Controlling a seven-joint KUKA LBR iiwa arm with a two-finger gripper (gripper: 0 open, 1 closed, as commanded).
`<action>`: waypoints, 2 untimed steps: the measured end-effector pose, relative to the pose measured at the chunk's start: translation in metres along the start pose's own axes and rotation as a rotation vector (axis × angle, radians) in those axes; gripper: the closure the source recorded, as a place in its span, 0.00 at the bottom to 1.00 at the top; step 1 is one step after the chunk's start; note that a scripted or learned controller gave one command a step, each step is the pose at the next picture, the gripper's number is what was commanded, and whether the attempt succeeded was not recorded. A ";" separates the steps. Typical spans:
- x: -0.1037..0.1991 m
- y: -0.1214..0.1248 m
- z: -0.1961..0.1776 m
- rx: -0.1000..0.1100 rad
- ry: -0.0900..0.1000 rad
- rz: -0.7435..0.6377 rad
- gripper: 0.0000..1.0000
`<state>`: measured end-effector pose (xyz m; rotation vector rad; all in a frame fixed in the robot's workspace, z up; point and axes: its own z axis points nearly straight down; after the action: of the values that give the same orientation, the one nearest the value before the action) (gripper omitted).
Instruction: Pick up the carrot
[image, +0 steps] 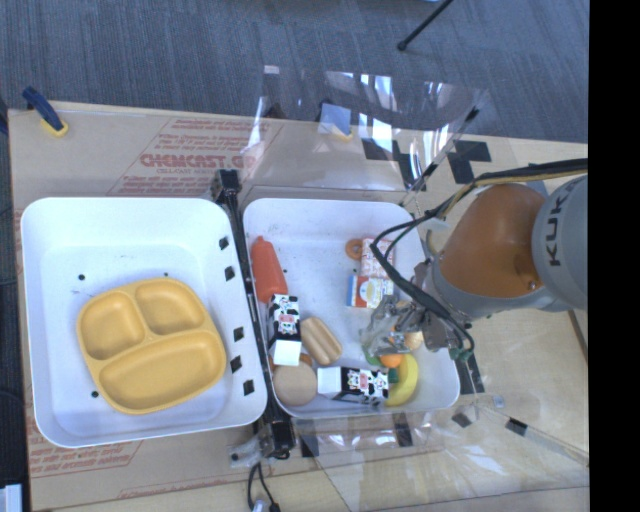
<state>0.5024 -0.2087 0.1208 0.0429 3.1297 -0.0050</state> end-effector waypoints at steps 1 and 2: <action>0.000 0.000 0.000 0.000 0.001 0.000 0.00; -0.002 0.001 -0.010 0.001 -0.003 -0.008 1.00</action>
<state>0.5046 -0.2074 0.1311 0.0309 3.1266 -0.0066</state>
